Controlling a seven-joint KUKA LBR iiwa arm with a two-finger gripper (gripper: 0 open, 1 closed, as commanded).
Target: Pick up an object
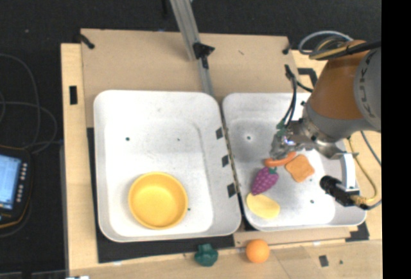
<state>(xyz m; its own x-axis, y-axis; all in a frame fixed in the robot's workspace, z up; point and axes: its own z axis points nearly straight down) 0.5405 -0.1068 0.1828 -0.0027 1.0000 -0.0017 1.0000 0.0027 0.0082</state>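
- Nearest the lens, on the bench's front edge: a small dark green toy [206, 255], and just right of it an orange ball [257, 251]. Both lie outside the bins.
- Left white bin [154, 110]: I see one round yellow bowl [158, 200] in its front half, upright, mouth up.
- Right white bin [253, 114]: four toys cluster toward the front and middle.
- A purple grape bunch [264, 180] lies mid-bin; a pale yellow lemon-shaped piece [264, 206] sits just in front of it, near the front wall.
- A thin orange carrot-like stick [280, 160] lies across just above the grapes, touching or nearly touching their green top.
- An orange square block [300, 168] rests just right of the stick.
- The grey arm with its orange band [337, 94] comes in from the right; its gripper [287, 141] is low over the right bin, directly above the stick's end.
- From my feed I cannot tell how the claw stands; nothing is clearly between its tips.
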